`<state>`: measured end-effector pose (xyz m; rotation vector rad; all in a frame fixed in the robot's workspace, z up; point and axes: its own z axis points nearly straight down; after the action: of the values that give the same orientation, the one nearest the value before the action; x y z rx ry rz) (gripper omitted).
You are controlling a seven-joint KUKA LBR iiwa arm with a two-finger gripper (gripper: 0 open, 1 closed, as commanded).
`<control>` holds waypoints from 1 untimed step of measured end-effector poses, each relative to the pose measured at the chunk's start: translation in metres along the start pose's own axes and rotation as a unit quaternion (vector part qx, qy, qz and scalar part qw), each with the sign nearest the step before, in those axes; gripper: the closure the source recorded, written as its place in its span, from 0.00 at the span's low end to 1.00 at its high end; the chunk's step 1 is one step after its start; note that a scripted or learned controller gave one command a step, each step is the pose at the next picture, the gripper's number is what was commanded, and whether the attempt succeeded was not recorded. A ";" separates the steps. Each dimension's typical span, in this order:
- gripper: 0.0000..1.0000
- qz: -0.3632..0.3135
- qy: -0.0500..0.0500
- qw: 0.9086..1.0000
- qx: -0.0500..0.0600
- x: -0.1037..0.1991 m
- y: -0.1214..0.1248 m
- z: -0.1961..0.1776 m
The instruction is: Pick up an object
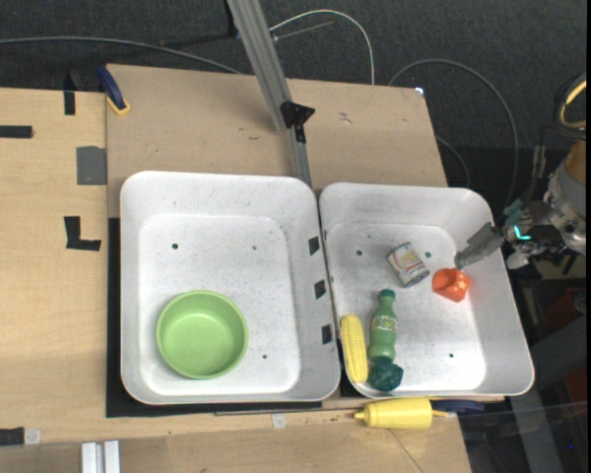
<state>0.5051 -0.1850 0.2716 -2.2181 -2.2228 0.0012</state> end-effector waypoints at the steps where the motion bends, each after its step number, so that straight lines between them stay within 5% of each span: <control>1: 0.00 0.001 0.000 1.000 0.003 0.002 0.006 0.062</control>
<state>0.5108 -0.1829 0.2098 -2.2160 -2.2181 0.0067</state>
